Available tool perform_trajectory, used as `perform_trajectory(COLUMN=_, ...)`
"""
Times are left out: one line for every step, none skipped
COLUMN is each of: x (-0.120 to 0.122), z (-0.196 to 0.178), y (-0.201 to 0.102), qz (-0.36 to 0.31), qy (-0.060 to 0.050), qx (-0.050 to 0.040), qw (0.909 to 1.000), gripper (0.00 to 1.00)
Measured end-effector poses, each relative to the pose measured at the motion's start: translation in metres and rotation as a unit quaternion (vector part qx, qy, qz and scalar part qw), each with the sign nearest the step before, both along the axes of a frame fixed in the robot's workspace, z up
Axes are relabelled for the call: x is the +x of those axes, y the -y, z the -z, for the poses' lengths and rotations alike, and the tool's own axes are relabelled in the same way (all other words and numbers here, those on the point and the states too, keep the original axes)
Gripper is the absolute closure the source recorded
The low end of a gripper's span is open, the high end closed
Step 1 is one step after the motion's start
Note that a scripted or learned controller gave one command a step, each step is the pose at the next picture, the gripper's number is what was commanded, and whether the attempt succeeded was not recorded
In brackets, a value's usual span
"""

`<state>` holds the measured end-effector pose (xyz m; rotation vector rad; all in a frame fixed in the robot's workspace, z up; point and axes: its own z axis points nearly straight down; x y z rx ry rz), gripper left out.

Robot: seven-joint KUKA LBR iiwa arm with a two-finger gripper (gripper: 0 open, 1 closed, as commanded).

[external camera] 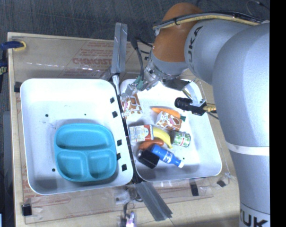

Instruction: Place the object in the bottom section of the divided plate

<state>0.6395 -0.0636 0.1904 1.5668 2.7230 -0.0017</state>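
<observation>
A blue divided plate (pixel 86 151) lies in the left bin (pixel 43 98), with one wide section on its far side and two smaller ones on its near side. Nothing lies on the plate. My gripper (pixel 137 85) is low over the far left corner of the right bin (pixel 206 145), just above a brown-and-white patterned packet (pixel 132 106) that leans against the wall between the bins. The wrist hides how the gripper meets the packet.
The right bin holds a pile: an orange piece (pixel 164 110), a patterned carton (pixel 169 121), a yellow banana (pixel 162 136), a red-and-green box (pixel 142 133), a green can (pixel 181 139) and a blue bottle (pixel 164 156) with a black cap. The arm's bulk covers that bin's far right.
</observation>
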Motion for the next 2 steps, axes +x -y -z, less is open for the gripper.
perform_trajectory(x=-0.049, z=0.0006, y=-0.0749, qz=0.007, qy=-0.001, qx=-0.0002, qw=1.0, gripper=1.0)
perform_trajectory(x=-0.0489, z=0.0005, y=-0.0745, qz=0.007, qy=-0.001, qx=-0.0002, qw=1.0, gripper=0.0)
